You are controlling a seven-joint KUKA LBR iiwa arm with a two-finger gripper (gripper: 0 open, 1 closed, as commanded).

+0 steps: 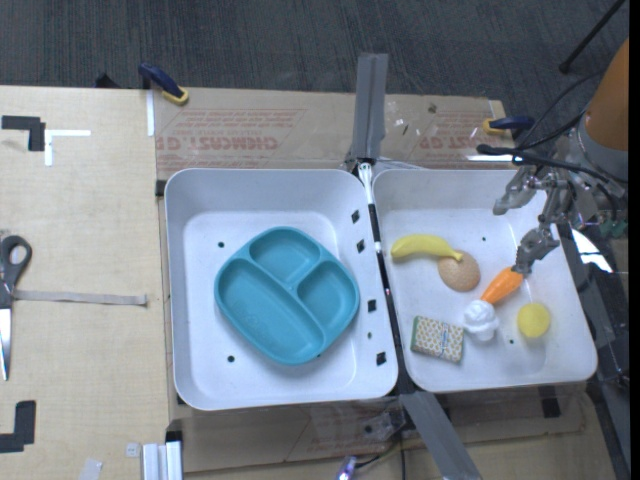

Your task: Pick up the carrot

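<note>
Cardboard sheet [300,128]: red print, upside down, not legible.

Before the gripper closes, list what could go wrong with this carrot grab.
1. The carrot lies tilted, with the gripper over its upper end, so a pinch there may let it swing or slip out.
2. The white item sits against the carrot's lower end, and the round tan piece and yellow ball lie close by; any sideways nudge could knock them.

Two white bins side by side; the left bin [190,298] holds a blue divided plate [287,294]; in the right bin [560,363], the gripper [534,251] sits above an orange carrot [502,285], near a banana [425,248].
</note>
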